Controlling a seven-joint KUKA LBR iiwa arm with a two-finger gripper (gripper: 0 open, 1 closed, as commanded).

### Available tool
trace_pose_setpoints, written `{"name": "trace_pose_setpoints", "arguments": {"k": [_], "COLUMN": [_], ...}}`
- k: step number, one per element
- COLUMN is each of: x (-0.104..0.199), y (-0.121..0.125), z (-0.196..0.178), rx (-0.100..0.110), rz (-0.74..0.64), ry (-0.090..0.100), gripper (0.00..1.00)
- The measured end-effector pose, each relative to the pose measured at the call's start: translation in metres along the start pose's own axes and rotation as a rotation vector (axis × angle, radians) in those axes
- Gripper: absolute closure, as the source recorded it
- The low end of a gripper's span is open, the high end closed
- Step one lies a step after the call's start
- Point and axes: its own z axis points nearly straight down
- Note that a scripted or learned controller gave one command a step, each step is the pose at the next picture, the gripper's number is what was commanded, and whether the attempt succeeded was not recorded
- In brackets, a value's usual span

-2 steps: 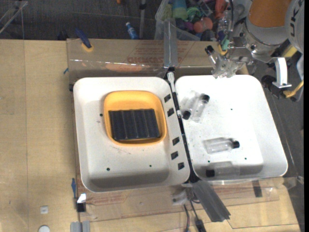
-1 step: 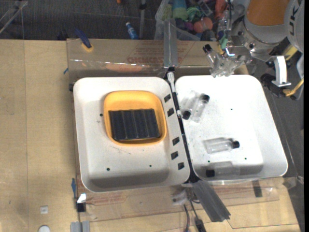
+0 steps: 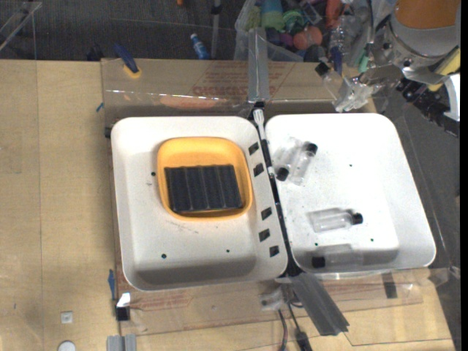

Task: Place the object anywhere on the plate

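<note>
Clear bottles (image 3: 333, 219) lie beside the yellow plate (image 3: 205, 152).

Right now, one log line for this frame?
gripper: above right bin's far edge | bottles: two, in right bin | plate: left bin, bearing dark ribbed block

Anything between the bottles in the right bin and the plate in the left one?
Only the bins' raised rims and the divider between them. The bottles and lie in the open, and the plate already holds a black ridged block.
</note>
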Motion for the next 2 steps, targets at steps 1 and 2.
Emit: {"name": "trace_pose_setpoints", "arguments": {"k": [1, 2], "x": [0.003, -0.003], "y": [0.001, -0.001], "z": [-0.003, 0.013], "rx": [0.0, 0.005], "rz": [-0.051, -0.067], "ry": [0.0, 0.003], "gripper": [1.0, 1.0]}}
